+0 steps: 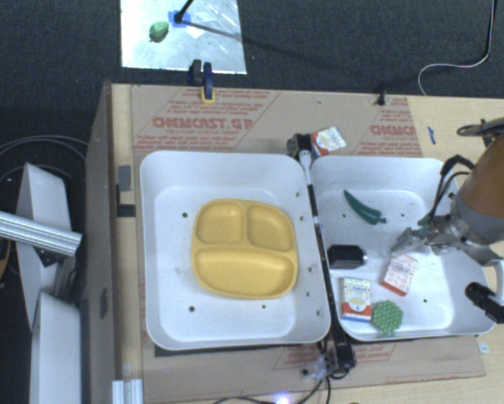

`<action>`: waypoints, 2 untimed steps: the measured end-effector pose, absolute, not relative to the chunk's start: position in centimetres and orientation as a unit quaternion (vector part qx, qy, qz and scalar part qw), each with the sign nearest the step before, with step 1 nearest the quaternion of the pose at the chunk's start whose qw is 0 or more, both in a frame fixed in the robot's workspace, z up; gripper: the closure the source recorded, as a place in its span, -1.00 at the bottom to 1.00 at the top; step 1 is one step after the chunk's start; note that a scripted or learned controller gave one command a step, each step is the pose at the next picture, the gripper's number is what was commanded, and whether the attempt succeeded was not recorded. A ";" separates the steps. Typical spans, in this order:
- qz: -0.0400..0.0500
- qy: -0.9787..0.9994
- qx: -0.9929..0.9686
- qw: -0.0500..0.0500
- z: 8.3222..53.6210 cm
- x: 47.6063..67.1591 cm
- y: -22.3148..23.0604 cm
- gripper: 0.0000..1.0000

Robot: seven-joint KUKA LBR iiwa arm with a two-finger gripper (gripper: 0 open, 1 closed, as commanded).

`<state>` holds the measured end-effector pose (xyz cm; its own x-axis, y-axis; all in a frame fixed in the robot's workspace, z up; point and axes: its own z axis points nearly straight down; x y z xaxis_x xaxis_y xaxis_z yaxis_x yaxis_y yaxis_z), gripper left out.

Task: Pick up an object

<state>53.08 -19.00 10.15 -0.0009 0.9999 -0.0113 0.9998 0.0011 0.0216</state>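
Note:
The right bin (378,168) holds several small things. A curved green piece (363,206) lies toward the back, and a black block (346,256) sits near the left wall. A red and white packet (400,273) is in the middle. At the front are a small white, orange and blue box (357,299) and a round green knobbly ball (387,316). My gripper (407,241) reaches in from the right, low over the bin floor. It is just behind the red and white packet and right of the black block. Nothing shows held in it.
The left bin (163,225) holds a yellow divided plate (244,248). A small red and white carton (327,140) lies on the cardboard behind the bins. The grey arm with its orange band (491,183) covers the right bin's right side, and a black fitting (487,300) sticks out near the front right corner.

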 end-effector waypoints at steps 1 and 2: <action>-0.002 0.705 0.709 0.008 8.7 51.3 -12.8 -1.00; 0.001 0.708 0.706 0.001 8.5 59.3 -9.1 -1.00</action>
